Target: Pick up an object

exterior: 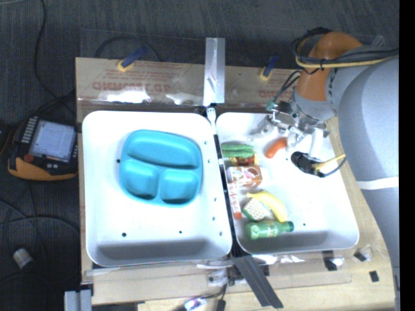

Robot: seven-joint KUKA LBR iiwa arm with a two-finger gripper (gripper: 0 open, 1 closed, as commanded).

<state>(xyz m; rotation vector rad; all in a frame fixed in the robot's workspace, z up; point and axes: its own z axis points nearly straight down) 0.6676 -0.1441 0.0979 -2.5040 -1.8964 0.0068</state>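
While the arm reached in from the right, its end effector (290, 129) hung low over the far end of the right bin (337, 206), just beside a small orange-red piece (275, 148) that looked like a toy carrot. From where I stood I could not tell how the end effector was set, and nothing showed in its hold.

If that carrot was the target, I judged the descent should centre on it and close across its narrow width, since it lay near the far wall and a skewed approach could nudge it away. The pieces crowded along the left wall seemed harder picks.

Counting: two white bins on the table (87, 73). The left bin (104, 232) held one blue divided tray (160, 167). The right held, besides the carrot, one green-topped piece (237, 149), one printed packet (244, 176), one yellow banana (275, 204), one pale corn-like piece (255, 208) and one green bottle (267, 229).
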